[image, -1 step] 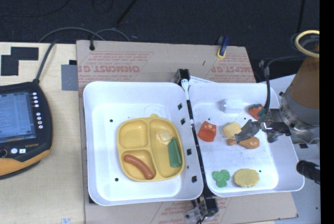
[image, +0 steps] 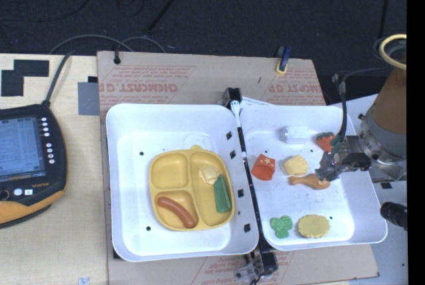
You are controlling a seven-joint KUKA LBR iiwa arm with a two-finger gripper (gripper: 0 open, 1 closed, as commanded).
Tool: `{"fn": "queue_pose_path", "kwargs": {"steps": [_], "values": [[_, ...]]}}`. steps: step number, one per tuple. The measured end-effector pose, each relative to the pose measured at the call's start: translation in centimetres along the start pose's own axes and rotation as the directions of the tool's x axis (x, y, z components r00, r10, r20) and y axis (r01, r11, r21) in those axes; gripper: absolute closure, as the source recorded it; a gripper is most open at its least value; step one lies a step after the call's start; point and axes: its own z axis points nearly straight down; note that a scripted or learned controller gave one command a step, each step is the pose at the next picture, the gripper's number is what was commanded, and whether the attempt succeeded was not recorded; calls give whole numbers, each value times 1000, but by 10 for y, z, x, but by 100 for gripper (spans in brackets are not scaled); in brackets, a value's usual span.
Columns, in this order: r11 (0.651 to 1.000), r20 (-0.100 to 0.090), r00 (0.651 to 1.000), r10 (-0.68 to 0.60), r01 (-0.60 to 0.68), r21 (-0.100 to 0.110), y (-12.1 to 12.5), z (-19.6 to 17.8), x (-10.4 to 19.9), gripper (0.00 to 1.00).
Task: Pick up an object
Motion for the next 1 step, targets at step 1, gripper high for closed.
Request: {"fn": "queue_pose_path", "kwargs": {"steps": [1], "values": [[1000, 1, 1000, -8, 8, -10, -4, -65, 79, 100]]}}
